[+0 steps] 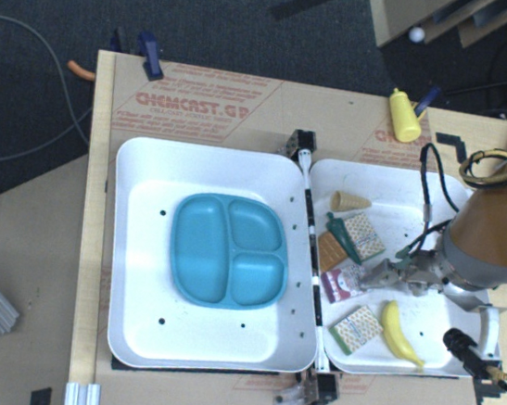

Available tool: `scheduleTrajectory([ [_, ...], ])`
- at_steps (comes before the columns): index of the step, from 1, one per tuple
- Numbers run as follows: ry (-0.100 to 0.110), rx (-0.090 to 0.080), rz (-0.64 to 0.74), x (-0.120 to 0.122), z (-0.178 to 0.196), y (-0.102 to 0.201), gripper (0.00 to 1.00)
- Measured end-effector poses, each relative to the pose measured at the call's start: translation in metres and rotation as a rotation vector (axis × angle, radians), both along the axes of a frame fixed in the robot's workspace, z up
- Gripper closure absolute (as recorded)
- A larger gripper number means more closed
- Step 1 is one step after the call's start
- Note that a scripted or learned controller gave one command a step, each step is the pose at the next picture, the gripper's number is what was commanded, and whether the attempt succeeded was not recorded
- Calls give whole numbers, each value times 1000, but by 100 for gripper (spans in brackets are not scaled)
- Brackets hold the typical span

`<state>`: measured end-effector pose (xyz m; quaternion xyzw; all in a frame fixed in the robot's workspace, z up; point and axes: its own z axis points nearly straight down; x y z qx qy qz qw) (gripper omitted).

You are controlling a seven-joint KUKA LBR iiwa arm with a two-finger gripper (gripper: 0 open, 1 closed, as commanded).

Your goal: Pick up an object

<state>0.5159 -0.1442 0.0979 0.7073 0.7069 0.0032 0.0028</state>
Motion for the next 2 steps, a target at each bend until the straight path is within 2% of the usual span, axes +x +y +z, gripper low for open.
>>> scheduleTrajectory([
  [1,8,-1,-1,-37,-13,21,0],
  [2,6,-1,-2,-36,-4,21,100],
])
